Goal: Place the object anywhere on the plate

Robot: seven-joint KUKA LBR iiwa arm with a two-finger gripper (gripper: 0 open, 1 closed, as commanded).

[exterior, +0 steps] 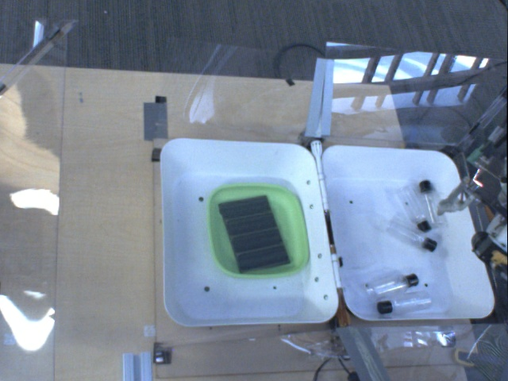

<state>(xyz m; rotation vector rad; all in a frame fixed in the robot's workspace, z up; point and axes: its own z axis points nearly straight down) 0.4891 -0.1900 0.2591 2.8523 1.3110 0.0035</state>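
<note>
Gripper (460, 201) is seen at the right bin's (357, 165) right edge, thin fingers reaching toward the vials; whether it is open or shut cannot be told, and nothing is seen held. Clear vials (421, 209) with black caps lie scattered in that bin, some near the gripper, others (397, 292) by the lower rim. In the left bin (182, 292) a green plate (298, 236) is set, with a dark ribbed block (252, 232) on it. No vial is on the plate, so the task is judged barely begun: picking, carrying and placing are left. A pale wooden bench (95, 213) bears the bins; dark carpet (198, 14) lies beyond.
</note>
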